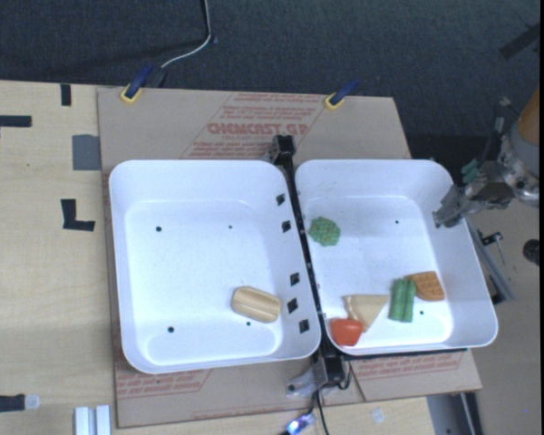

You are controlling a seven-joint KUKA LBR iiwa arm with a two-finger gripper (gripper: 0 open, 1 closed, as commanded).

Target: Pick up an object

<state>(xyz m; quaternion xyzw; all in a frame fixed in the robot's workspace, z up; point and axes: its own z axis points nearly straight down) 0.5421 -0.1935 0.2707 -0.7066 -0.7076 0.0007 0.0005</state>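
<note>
My gripper (455, 203) hangs over the right rim of the right bin (381, 184), apart from every object. In that bin a green broccoli floret (324, 232) lies near the left wall. Along the front lie a red tomato-like piece (345, 332), a cream wedge (366, 308), a green stick (402, 299) and an orange slice (428, 285), packed close together. A tan bread roll (254, 304) rests in the left bin (163, 198), towards its front right.
A black divider with clips (294, 243) runs between the two bins. Both bins sit on a cardboard sheet (254, 125) on the wooden bench. A cable (195, 34) trails across the dark floor behind.
</note>
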